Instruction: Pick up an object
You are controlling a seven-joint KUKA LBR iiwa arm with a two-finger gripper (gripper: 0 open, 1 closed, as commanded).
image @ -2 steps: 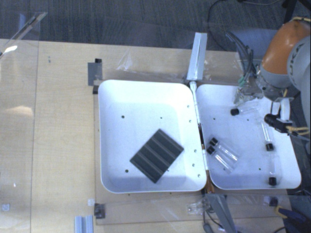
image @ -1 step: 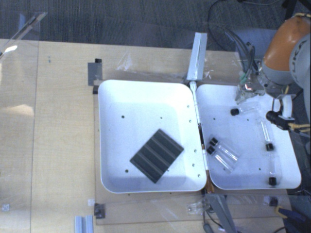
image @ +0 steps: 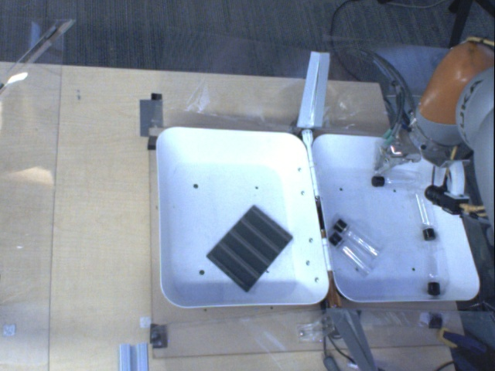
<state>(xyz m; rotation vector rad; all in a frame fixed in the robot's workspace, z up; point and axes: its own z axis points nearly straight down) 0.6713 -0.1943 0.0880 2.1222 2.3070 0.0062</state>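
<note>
Several clear vials sit in the right bin (image: pixel 464 280), nearest w/ black cap (image: pixel 352 242) at near-left, long axis diagonal, while the gripper (image: pixel 394 151) hangs at far side, so target lies nearer and left; finger state: can't tell.

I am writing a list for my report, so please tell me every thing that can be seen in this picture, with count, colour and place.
bins: two, white, side by side on the bench
ribbed block: one, dark grey, tilted in the left bin
clear tubes with black caps: about four, in the right bin; two near its left wall, one at right, one at lower right
metal bar: one, grey, above the gap between the bins
bench: one, light wood
arm: one, grey with orange band, at the right
hand: one, over the upper part of the right bin
</note>
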